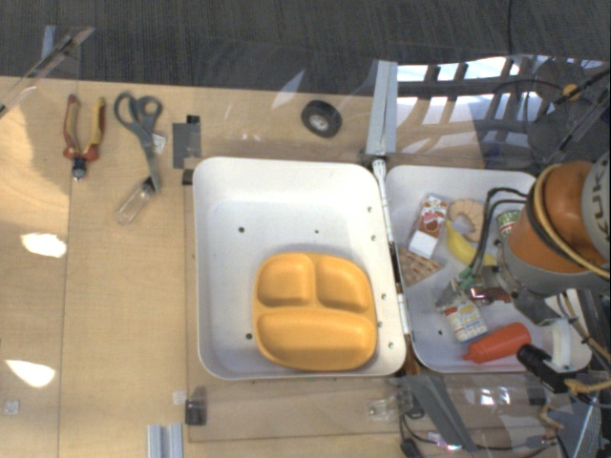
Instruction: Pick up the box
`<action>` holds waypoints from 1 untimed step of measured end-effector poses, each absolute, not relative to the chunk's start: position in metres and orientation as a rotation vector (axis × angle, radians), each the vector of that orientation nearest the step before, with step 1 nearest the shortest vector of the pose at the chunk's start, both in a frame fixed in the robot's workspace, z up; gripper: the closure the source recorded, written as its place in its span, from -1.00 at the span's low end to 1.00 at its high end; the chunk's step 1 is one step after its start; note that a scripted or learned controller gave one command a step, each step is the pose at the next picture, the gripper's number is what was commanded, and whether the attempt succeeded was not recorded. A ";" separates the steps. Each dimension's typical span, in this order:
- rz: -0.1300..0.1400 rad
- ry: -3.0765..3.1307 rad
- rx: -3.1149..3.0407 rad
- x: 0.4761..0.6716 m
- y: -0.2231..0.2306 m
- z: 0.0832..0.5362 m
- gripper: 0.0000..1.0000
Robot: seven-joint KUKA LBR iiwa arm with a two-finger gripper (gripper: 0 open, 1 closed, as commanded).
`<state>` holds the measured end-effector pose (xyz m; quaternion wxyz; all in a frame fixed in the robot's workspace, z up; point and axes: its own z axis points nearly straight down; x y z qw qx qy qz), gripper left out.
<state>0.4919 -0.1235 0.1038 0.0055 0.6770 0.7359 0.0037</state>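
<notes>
Arm low over the right bin, close to the little box.

The box lies in the right bin, lower right of the frame, beside a red bottle and below a banana. The jaws hang just above it; I cannot tell how open they are. I think it should drop straight down and squeeze only the box, missing the bottle.

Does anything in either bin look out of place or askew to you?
Nothing looks spilled or damaged. The yellow tray lies flat in the left bin; the right bin holds loosely jumbled small items, including a banana and small box.
</notes>
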 end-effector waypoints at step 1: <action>0.007 2.170 2.267 0.517 -0.047 0.187 1.00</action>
